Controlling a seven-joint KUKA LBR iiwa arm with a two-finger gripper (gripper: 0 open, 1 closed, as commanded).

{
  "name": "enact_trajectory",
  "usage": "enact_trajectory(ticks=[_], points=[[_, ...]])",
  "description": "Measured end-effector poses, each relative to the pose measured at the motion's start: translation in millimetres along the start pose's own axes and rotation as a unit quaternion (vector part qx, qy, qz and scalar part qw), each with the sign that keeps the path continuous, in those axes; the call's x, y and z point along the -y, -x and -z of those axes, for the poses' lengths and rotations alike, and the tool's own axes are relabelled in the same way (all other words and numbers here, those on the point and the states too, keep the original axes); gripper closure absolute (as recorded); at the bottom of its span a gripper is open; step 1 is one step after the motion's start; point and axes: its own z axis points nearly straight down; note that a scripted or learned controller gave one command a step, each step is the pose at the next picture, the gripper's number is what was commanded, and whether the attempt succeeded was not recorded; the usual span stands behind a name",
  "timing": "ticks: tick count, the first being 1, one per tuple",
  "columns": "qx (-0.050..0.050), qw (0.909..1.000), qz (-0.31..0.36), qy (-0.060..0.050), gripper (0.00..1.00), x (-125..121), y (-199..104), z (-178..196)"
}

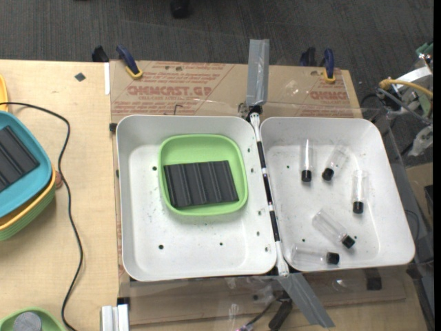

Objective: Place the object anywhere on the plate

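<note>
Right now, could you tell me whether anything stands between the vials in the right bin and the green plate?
Only the two bins' adjoining rims separate the clear vials from the green plate, which already carries a dark ribbed insert.

Plate (203, 174) in left bin (138, 205); perhaps five vials (306, 164) in right bin (386, 185).

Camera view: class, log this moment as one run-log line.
plate: left bin, holds dark insert | vials: five, right bin | placement: not done
</note>
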Motion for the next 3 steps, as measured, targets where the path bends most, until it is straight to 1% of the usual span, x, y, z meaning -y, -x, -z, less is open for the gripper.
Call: enact_trajectory(ticks=[2,3], points=[[0.001,1.0,0.0,0.0,0.0,3,9,-26],[0.001,1.0,-0.001,-0.001,0.0,4,20,-17]])
